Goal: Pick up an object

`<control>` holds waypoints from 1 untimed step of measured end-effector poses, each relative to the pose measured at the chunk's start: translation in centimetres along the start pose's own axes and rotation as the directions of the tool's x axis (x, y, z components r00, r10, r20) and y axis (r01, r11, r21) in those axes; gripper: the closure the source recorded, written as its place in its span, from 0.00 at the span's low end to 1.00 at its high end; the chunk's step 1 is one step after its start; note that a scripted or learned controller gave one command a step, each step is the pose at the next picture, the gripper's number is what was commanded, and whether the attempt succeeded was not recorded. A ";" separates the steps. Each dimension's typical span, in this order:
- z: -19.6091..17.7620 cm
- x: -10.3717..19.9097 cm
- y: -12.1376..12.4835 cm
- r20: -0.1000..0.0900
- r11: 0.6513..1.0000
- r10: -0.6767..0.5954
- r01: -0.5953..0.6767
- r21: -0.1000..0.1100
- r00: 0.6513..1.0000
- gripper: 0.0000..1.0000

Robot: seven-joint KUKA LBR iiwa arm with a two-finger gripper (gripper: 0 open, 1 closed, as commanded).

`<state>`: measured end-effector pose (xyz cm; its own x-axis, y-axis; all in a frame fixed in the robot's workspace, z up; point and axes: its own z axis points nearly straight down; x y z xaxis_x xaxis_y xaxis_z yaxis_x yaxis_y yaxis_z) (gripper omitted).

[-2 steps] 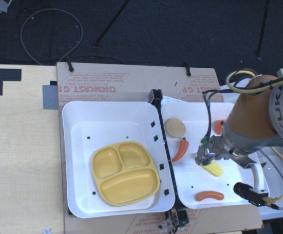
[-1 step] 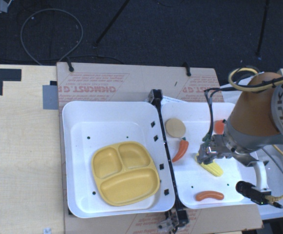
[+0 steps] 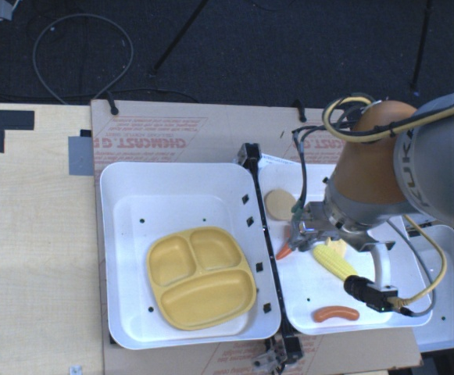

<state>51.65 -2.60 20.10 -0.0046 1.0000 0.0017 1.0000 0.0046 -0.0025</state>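
- Where the grey arm with its orange band reaches in from the right of the frame, the two-finger gripper [image 3: 303, 235] hangs low over the left part of the right-hand shallow white bin [image 3: 414, 323]; whether it is open or closed cannot be told.
- Just beside the gripper lie a small orange carrot-like piece [image 3: 283, 251], a round tan disc [image 3: 280, 203] and a yellow corn cob [image 3: 335, 259]; contact cannot be judged.
- Lower in that bin lies an orange-red sausage-shaped toy [image 3: 336, 314].
- Left-hand shallow white bin [image 3: 121, 201]: holds one yellow three-compartment plastic tray [image 3: 201, 276], lying flat in its lower middle.
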 end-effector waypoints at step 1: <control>-0.7 3.9 1.7 0.000 1.000 0.001 -0.001 0.000 1.000 1.00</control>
<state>53.36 1.28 20.77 -0.0039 1.0000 0.0017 1.0000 0.0039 -0.0023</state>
